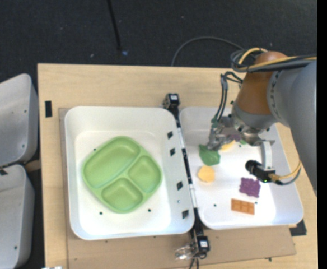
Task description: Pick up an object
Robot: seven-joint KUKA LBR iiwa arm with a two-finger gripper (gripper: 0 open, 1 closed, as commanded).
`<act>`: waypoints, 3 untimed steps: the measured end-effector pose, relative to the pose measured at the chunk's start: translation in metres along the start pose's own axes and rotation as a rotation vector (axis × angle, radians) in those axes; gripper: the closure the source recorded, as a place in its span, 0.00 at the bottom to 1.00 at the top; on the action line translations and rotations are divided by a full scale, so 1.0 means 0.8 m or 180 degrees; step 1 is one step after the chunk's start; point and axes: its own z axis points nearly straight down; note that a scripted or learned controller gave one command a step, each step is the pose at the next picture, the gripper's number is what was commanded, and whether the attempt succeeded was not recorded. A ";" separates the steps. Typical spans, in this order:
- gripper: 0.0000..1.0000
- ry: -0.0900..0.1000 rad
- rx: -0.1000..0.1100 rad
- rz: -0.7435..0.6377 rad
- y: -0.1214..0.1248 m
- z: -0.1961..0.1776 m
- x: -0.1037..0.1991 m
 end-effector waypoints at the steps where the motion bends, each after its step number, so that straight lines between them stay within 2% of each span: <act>1: 1.00 0.0000 -0.0008 -0.0013 -0.003 -0.068 -0.013; 2: 1.00 0.0000 -0.0007 -0.0005 -0.004 -0.125 -0.021; 3: 1.00 0.0004 0.0002 -0.0010 -0.003 -0.134 -0.022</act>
